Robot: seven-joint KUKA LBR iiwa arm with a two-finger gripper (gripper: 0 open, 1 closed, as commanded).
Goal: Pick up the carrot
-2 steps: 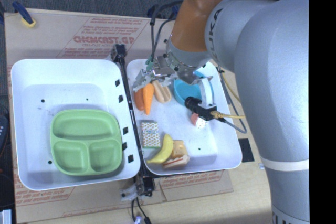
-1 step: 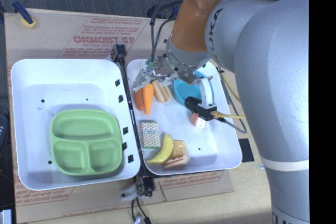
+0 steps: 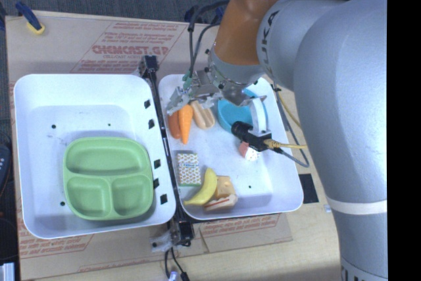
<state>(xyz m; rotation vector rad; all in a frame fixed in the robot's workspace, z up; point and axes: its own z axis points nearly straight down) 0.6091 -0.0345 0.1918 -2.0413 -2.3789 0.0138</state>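
Arm (image 3: 316, 76) reaches from the right over the right bin (image 3: 283, 197). Gripper (image 3: 189, 94) sits just above the carrot (image 3: 185, 122); finger state cannot be determined. Hot dog (image 3: 203, 116) lies beside the carrot, banana (image 3: 204, 188) nearer the front.

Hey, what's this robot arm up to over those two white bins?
The grey arm's claw is down in the right bin, at the top end of the carrot, which lies on the bin floor beside a hot dog. A banana, a small box and a blue bowl share that bin. The left bin holds a green divided tray.
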